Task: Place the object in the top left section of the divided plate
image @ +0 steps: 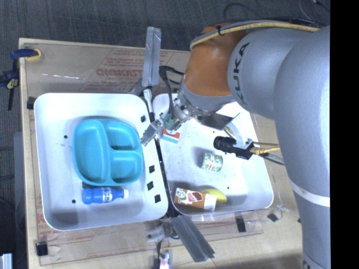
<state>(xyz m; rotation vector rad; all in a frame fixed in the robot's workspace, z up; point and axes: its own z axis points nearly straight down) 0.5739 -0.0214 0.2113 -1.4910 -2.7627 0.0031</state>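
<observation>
End effector [159, 129] state unclear; "KUKA" readable on arm [263, 49]; carton [193, 198] label illegible.

Left shallow white plastic bin [50, 150]: holds the blue divided plastic plate [107, 152] near its middle; the blue plastic bottle with white cap [104, 195] lies on its side just in front of the plate.

Right shallow white plastic bin [255, 192]: small green-and-white can [212, 161] near the middle; brown-and-white carton [194, 199] at the front wall, yellow banana-shaped item [217, 195] touching it on the right.

Both bins stand side by side on the tabletop [73, 66].
</observation>
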